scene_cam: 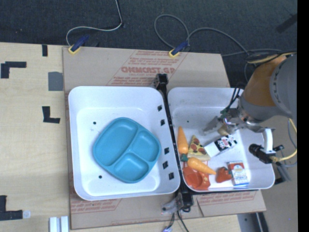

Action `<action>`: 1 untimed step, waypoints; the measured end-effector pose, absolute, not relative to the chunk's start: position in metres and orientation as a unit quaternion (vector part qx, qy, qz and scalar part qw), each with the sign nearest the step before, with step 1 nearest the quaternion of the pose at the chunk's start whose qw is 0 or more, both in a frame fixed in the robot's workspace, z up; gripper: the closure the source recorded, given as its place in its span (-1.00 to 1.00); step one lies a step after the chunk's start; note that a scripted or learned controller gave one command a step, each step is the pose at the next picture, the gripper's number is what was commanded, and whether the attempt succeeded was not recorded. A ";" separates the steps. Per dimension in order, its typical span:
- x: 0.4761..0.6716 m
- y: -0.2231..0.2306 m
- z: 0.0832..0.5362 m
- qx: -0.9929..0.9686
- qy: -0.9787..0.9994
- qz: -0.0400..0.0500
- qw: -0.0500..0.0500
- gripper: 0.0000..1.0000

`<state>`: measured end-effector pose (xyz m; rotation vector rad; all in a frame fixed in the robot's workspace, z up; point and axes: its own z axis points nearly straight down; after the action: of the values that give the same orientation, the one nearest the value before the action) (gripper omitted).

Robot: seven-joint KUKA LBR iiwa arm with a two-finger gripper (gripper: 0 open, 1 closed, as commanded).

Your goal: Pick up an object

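Gripper [218, 125] hovers just above white card [221, 143]

Two shallow white plastic bins [82, 110]. One blue three-compartment plastic tray [126, 150]. Beside the gripper [223, 125]: two orange toy carrots [182, 140], one pizza-slice toy [197, 148], one black-and-white box [224, 143], one red-and-white carton [238, 172].

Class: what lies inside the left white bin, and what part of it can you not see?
The left white bin holds one light blue plastic divided tray with three compartments, lying flat. The patch of bin floor beneath that tray is covered, so anything under it cannot be seen.
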<state>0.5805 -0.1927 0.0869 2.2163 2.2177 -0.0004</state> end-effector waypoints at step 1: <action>0.567 -0.224 0.087 0.707 0.708 0.001 0.003 -1.00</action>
<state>0.5674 -0.2240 0.0873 2.2152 2.2188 0.0038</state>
